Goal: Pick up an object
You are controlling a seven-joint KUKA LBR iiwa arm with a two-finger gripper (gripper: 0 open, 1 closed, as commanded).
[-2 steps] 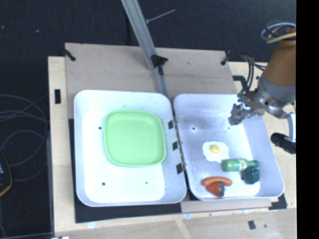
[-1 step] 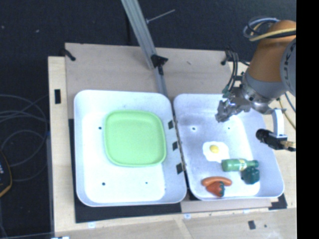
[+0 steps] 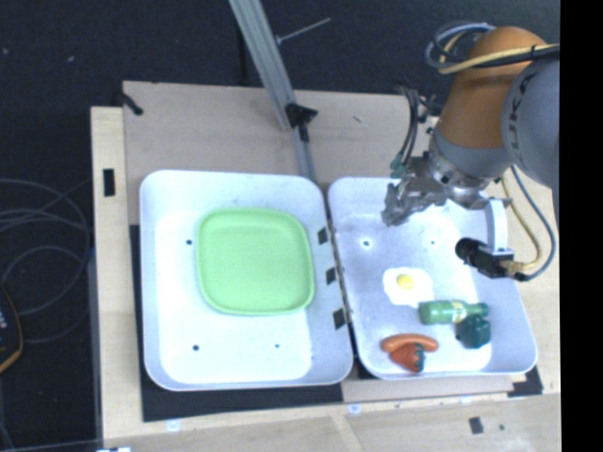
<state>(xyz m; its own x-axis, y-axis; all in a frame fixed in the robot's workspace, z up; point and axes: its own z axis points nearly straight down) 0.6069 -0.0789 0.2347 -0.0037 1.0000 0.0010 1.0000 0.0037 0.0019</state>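
White plastic bins side by side on the bench. Left bin (image 3: 170, 347) has a pale green square plate (image 3: 254, 260) lying flat in the middle. Right bin (image 3: 363, 205) carries the pickable stuff, all clustered in its near half: a toy fried egg, white with a yellow yolk (image 3: 407, 284); a small green bottle lying on its side (image 3: 450, 311) just beside the egg; a dark green lumpy toy (image 3: 474, 331) touching or nearly touching the bottle's right end; an orange-red carrot-like toy (image 3: 409, 348) near the front wall.

Grey two-finger gripper (image 3: 399, 205) hangs over the far part of the right bin, well apart from all four items. Can't tell whether it is spread or pressed together, too blurred and seen from above. Nothing visible in it.

Handling, my read: all look like light hollow plastic, stiff, smooth, probably a bit slippery.
- Egg: flat, thin edge, poor pinch target, likely to slide out.
- Bottle: best candidate. Pinch across the body, mid-length, at right angles to its long axis. It may roll if nudged.
- Carrot toy: also workable, pinch across the narrow width.
- Dark green toy: shape unclear, sits close to the bin wall, little clearance.

Risk: bottle and dark green toy sit close together, so one finger could land on the neighbour.
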